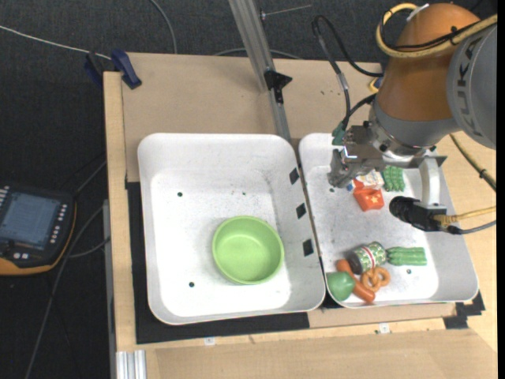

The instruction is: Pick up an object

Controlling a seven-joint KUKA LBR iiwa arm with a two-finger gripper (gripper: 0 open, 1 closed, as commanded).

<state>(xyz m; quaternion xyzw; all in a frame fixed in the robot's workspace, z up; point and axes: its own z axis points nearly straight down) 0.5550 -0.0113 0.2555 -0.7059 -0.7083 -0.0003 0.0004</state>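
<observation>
My gripper (344, 174) hangs low over the upper part of the right bin (450, 287), near its left wall. Just to its right lies an orange-red block with a white top (368, 197), and beyond that a green ridged piece (392, 180). Nothing shows in the gripper's grasp. Toward the front of the same bin sit a small striped can (367, 256), a green ridged vegetable (405, 255), an orange pretzel shape (378, 278), a green rounded piece (340, 286) and a carrot (363, 293).
The left bin (166, 180) holds a light green bowl (247, 249) near its front right. A metal pole (256, 38) rises behind the bins. A handheld pendant (31, 227) lies off the bench at the left.
</observation>
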